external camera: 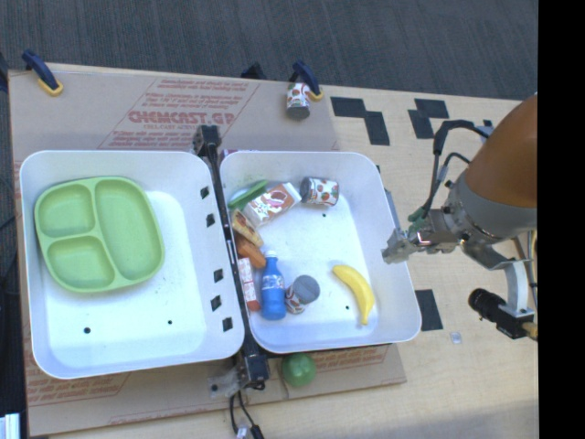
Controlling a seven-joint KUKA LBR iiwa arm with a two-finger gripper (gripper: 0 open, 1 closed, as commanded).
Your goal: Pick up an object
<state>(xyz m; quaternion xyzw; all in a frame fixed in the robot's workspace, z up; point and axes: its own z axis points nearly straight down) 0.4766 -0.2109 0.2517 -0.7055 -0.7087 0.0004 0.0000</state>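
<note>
The end effector (398, 245) is hovering just outside the right bin (379, 183) at three o'clock; its grip state is unclear.

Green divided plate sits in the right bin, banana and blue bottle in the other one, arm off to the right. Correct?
Not quite. The camera view shows the green divided plate in the left bin, not the right. The banana and blue bottle lie in the right bin, and the gripper is at that bin's right rim.
</note>
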